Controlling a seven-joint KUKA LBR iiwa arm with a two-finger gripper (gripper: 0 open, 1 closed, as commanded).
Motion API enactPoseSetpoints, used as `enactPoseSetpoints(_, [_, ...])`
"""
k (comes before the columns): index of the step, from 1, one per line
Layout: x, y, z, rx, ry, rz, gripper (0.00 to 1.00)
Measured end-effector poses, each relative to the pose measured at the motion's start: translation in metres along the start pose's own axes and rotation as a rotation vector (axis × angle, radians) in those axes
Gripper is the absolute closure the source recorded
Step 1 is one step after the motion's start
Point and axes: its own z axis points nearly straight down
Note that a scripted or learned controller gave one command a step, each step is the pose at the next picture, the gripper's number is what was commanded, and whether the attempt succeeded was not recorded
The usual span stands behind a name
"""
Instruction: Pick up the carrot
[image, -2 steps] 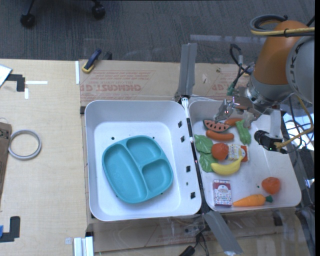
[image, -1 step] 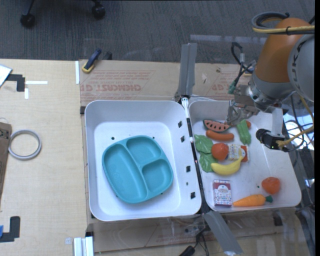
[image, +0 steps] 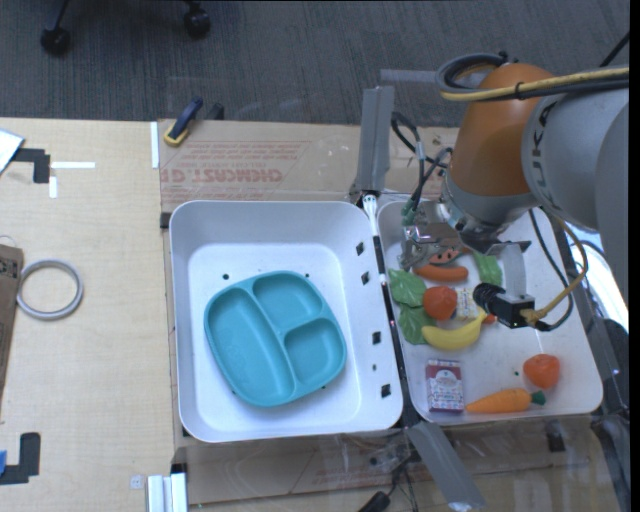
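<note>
Reaching into the right bin (image: 585, 395) from the right, the arm has its gripper (image: 432, 243) low at about eleven o'clock in that bin, over a cluster of toy food, and whether anything is gripped cannot be told, since the wrist hides the tips. The step looks like the approach, with no grasp made. The carrot (image: 499, 402) lies flat at about six o'clock in the same bin, near the front wall, well apart from the gripper: an orange tapered body, point toward nine o'clock, a small green stub at its three o'clock end. A red packet (image: 445, 386) sits just beside its tip and an orange round fruit (image: 541, 370) just above its stub end. Next, I judge, the gripper must travel toward six o'clock and come down across the carrot's middle, avoiding both neighbours. An orange-red piece (image: 441, 271) under the gripper could be mistaken for the target.
</note>
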Motion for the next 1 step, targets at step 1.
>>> enactPoseSetpoints(1, [0.0084,-0.0327,0.0002,0.001,0.000,0.212,1.00])
